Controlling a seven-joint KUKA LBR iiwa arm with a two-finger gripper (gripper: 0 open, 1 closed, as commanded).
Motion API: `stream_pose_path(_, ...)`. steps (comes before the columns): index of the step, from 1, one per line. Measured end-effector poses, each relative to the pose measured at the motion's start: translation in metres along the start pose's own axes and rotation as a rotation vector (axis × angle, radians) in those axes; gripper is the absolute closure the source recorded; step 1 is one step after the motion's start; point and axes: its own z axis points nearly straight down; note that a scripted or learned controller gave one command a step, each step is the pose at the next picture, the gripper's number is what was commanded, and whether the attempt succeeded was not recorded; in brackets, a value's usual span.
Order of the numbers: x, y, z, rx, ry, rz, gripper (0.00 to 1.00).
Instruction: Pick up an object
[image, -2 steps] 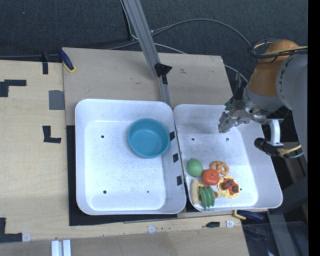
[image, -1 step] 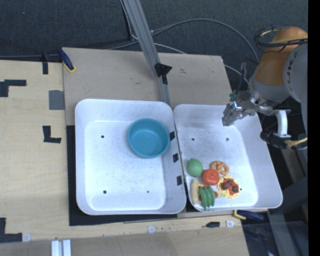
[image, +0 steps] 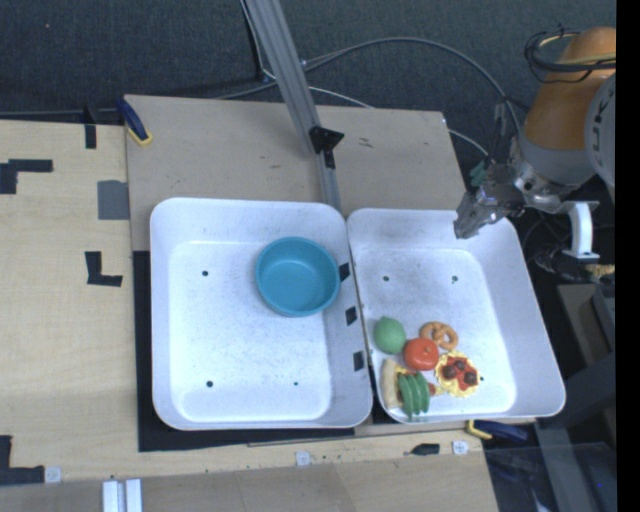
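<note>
Arm (image: 570, 110) position: you see it enter from the right, its orange band uppermost, with the wrist angled down and to the left. The gripper (image: 472, 222) hangs over the far right corner of the right bin (image: 530, 300), close to the rim. You cannot tell from this view how far the hand is parted; nothing is visible in its grasp.

Locate the objects at the near left of the right bin, well apart from the gripper. A green round piece (image: 390, 333) lies beside a pretzel (image: 438, 334). A red tomato (image: 421, 353) sits just below them, near a yellow piece with red spots (image: 459, 375). A green pod-shaped piece (image: 413, 392) lies at the near edge, touching a pale yellow piece (image: 389, 380).

The left bin (image: 190, 350) holds a blue bowl (image: 297, 276), upright, toward its far right.
</note>
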Motion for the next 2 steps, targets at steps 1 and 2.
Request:
stream_pose_path(1,0.044,-0.017,-0.007,0.002,0.001,-0.003,1.0)
stream_pose_path(2,0.091,-0.037,0.0,0.004,0.002,-0.003,1.0)
